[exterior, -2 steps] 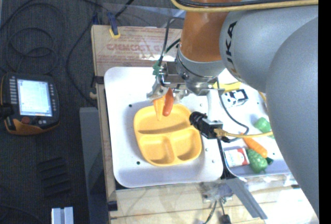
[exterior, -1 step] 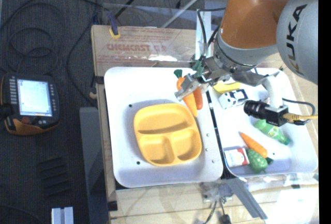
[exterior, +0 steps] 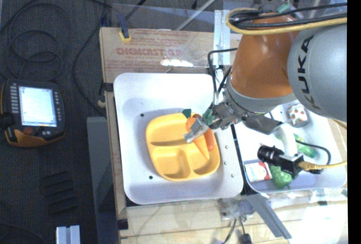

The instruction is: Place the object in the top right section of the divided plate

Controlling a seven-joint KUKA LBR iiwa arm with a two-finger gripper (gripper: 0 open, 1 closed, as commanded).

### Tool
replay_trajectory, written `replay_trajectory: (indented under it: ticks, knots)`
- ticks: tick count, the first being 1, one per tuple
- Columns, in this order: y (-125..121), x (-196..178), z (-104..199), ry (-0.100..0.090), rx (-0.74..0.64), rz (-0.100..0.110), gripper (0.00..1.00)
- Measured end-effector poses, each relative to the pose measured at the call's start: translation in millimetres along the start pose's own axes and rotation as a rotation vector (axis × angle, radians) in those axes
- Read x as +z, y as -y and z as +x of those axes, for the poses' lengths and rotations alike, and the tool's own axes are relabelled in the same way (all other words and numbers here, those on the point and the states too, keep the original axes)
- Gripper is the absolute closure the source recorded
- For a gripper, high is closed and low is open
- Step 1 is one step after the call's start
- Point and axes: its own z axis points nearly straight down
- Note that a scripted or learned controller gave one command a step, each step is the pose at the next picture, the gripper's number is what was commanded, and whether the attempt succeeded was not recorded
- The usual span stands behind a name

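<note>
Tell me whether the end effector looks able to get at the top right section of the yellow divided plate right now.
Probably yes. The end effector hangs right over the yellow divided plate at its right side, with an orange carrot-like object at its tip, and nothing stands between them.

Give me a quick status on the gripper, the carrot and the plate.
Gripper low over yellow divided plate, right side. Orange carrot at the fingertips, along plate's right rim; grasp unclear. Nothing else on the plate.
</note>
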Motion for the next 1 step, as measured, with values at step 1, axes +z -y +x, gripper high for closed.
replay_trajectory:
  ticks: [1]
  knots:
    - [-54.3,-8.3,59.2,0.001,-0.07,-0.001,1.0]
